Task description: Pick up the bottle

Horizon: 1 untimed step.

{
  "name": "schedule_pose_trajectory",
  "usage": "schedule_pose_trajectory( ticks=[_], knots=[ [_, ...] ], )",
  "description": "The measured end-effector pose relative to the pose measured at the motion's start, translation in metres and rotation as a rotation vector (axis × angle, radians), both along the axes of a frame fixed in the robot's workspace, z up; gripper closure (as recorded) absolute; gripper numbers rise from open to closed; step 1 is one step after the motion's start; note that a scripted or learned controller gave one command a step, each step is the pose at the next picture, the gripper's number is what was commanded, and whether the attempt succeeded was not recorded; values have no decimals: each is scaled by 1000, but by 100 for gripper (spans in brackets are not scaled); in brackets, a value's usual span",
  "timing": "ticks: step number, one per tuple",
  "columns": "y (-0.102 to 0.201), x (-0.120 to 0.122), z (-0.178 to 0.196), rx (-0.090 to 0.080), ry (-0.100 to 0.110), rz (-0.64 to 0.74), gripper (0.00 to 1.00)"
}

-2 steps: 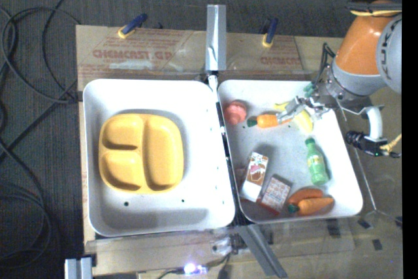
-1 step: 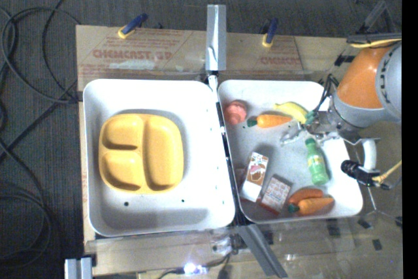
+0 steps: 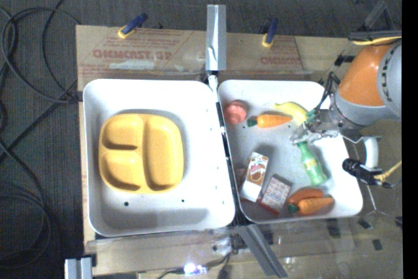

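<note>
Just below the jaws (image 3: 308, 134), whose state I cannot tell, lies the green bottle (image 3: 313, 165).

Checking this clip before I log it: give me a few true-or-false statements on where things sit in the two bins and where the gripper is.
1. The green bottle lies in the right bin. True.
2. The yellow tray sits in the right bin. False: it is in the left bin.
3. The gripper is at the bottle's top end. True.
4. The bottle stands upright. False: it lies on its side.
5. A carrot lies beside the banana. True.
</note>
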State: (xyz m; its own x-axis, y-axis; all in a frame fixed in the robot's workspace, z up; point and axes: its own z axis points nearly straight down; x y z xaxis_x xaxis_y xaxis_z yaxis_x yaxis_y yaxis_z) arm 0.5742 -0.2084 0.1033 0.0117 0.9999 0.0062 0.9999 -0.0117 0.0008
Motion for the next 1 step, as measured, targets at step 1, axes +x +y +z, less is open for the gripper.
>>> schedule_pose_trajectory(
  ticks=[1],
  knots=[
    [48, -9, 107, -7, 4, -259, 100]
  ],
)
